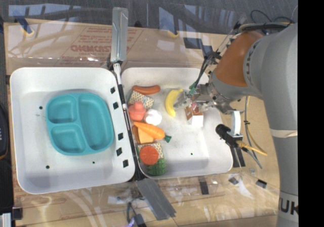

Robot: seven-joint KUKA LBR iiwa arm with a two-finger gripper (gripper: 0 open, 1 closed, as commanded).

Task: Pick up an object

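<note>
Your arm (263,69) reaches in over the right-hand bin (202,157), grey body with the orange band (234,61) sitting just above the wrist. The end effector (194,105) is down low inside that bin, right over a small brown-and-white block (195,115). The block sits just under the tip, and you can't tell whether it is touching or apart. You can't tell from here whether the end effector is open or closed on anything; wrist and cabling crowd the tip.

Take the block as your landmark. Just to its left lies a yellow banana (173,102), curved and standing on end along the bin floor. Further left and a little up from the block, a red-brown sausage (146,89) lies flat near the bin's upper wall. Left of the block, a cluster against the divider: a checkered item (142,100), a pink piece (136,113), a white egg-like ball (153,117) touching it, then an orange carrot (149,130) below. Lower left of the block, a red tomato-like disc (149,154) with something green (157,167) just under it.

Well to the left of the block, in the other bin (25,170), a teal divided plate (79,122) lies flat, three compartments. Both bins rest on the worktop (76,43).
</note>
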